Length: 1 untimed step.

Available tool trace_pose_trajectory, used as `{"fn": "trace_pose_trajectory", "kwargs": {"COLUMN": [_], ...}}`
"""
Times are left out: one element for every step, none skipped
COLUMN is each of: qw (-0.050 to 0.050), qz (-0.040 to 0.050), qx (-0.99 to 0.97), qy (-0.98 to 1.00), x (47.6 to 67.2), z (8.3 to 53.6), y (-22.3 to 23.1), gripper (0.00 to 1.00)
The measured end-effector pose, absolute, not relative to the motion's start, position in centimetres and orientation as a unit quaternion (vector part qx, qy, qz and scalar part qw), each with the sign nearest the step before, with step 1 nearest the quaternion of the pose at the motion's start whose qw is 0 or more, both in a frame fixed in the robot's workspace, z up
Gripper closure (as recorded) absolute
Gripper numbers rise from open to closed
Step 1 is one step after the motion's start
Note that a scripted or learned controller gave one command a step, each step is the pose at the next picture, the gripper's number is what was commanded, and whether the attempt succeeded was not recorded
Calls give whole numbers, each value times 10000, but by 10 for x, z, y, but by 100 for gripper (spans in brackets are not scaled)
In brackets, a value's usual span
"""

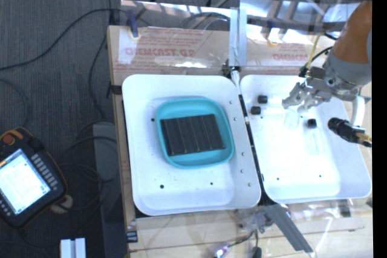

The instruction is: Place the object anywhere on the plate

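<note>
My claw (300, 98) hovered right of plate (195, 133), over right bin (314, 172); grip state unclear. Plate bore dark slab; placing undone.

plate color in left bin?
Teal plate with a dark ribbed center; seen in the camera view.

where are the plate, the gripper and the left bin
plate (225, 130): camera view, on its teal right rim
gripper (300, 102): camera view, between its fingertips, over the right bin
left bin (139, 148): camera view, on its bare white floor left of the plate
</note>
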<state>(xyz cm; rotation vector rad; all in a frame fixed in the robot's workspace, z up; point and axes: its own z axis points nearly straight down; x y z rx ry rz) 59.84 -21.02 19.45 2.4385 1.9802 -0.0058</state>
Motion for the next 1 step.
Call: {"fn": "trace_pose_trajectory", "kwargs": {"qw": [2], "qz": [-18], "qx": [7763], "qy": [6304], "x": [598], "z": [195], "y": [-210], "gripper": [0]}}
